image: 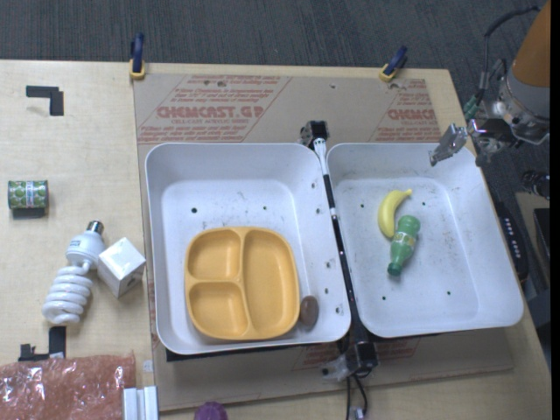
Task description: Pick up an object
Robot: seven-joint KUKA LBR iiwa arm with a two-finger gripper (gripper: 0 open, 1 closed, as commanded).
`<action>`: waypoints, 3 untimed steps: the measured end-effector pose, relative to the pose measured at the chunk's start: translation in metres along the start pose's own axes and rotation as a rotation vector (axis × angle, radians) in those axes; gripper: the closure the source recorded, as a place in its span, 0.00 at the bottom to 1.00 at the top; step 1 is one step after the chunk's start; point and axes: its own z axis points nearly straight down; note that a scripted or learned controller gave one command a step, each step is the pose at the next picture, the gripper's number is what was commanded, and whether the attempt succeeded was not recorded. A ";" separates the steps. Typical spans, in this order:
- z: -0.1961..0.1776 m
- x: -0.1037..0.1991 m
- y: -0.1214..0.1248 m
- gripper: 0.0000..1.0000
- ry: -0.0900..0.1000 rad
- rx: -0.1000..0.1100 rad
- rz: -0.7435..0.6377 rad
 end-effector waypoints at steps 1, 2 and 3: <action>0.131 -0.022 -0.051 0.00 0.008 0.003 -0.003; 0.130 0.030 -0.097 0.00 0.000 0.000 0.001; 0.120 0.030 -0.096 1.00 -0.001 -0.003 0.003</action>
